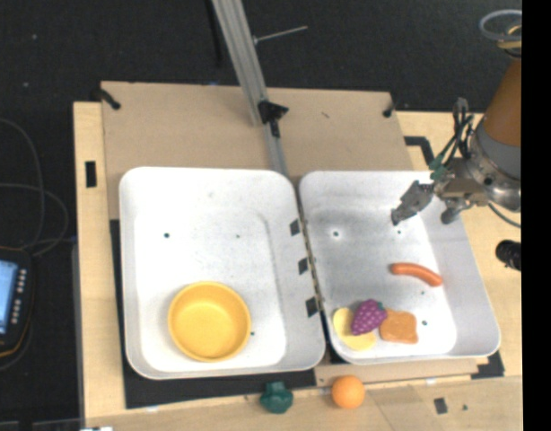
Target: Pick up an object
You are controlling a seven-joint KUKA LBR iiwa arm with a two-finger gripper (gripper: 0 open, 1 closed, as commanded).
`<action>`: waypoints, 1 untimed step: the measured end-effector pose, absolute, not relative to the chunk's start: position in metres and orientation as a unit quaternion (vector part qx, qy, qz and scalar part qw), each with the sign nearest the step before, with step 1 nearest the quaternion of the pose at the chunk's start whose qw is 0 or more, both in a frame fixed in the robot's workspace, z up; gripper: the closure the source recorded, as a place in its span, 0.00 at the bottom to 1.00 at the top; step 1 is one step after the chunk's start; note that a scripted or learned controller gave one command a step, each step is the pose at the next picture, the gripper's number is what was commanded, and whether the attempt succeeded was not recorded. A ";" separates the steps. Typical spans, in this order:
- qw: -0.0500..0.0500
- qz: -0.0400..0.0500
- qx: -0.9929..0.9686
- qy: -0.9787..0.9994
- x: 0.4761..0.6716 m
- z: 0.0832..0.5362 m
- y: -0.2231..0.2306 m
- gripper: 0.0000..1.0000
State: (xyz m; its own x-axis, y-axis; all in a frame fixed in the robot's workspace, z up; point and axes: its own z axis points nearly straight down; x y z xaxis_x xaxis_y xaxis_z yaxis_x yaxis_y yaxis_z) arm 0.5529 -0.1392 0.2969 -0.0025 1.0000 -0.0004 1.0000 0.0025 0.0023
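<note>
1. A robotics lab is showing here: a plywood bench [240,115] is carrying two white bins [150,196] side by side.
2. An aluminium mast [244,52] is rising from the bench's far edge.
3. Cables [24,196] and a control pendant [2,299] are lying beyond its left edge.

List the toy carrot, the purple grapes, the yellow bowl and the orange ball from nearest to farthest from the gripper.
Measured from the gripper:
1. Toy carrot, right bin, just below it.
2. Purple grapes, right bin's near corner.
3. Orange ball, on the bench in front.
4. Yellow bowl, left bin.
</note>
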 end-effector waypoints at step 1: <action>0.001 0.001 0.707 0.708 0.553 0.297 -0.139 0.00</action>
